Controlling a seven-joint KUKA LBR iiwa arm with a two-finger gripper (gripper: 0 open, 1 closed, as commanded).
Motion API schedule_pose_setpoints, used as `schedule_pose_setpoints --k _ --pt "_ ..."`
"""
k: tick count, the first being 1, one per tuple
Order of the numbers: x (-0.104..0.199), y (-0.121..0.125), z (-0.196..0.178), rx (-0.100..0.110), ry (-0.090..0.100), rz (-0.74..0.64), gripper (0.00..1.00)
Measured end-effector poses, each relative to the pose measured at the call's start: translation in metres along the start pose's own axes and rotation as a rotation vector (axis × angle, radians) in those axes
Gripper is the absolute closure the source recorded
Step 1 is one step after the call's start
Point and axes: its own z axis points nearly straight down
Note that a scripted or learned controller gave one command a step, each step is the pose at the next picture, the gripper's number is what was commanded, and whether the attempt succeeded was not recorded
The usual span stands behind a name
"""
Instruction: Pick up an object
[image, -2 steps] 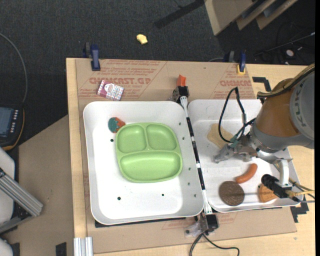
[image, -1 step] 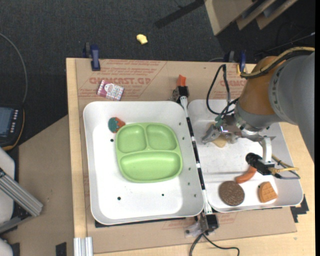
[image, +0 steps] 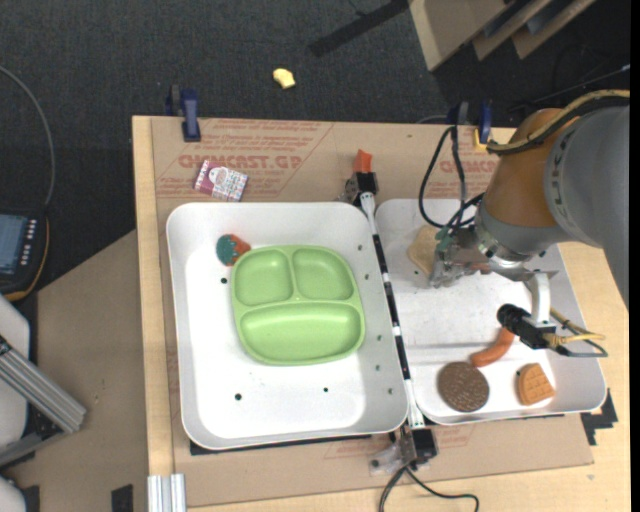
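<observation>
You will find the beige lump just beside the gripper, toward the green plate; gripper opening cannot be told.

Dark carpet floor (one small yellow scrap on it) around a cardboard-topped bench with blue clamps.

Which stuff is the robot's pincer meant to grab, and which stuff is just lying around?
For the job: pincer; tan lump; orange sausage; brown disc; orange waffle; red-and-teal toy; green plate.
Just lying about: pink packet on the board; yellow scrap on the floor; blue clamp.
</observation>
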Motion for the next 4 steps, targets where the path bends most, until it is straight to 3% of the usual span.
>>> schedule_pose_setpoints --k 1,2,3,4 --pt "-0.086 -0.005 -0.107 -0.009 -0.008 0.007 1.0" --pt "-0.029 0.029 -0.081 0.0 0.002 -0.005 1.0" --pt "-0.032 0.028 -0.082 0.001 0.0 0.0 0.0" --pt "0.007 0.016 0.006 0.012 0.005 -0.002 0.0"
